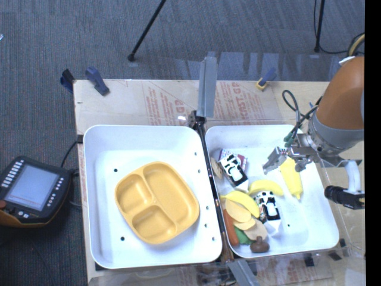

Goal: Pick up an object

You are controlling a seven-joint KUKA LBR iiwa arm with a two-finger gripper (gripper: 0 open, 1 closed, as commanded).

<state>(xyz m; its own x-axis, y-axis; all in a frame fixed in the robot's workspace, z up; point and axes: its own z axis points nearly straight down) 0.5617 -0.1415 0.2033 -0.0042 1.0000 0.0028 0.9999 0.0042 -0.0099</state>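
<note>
The gripper (287, 158) hung spread apart, grasping nothing, above a yellow banana (291, 179) whose long axis ran front-to-back in the right bin (309, 234).

arm (340, 115): grey, orange band | black cable loop | pincer (284, 158): seemingly metallic grey

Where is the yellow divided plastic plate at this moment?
The yellow divided plastic plate lies flat in the left white bin, roughly at its centre, across the divider from the right white bin holding the toy food.
</note>
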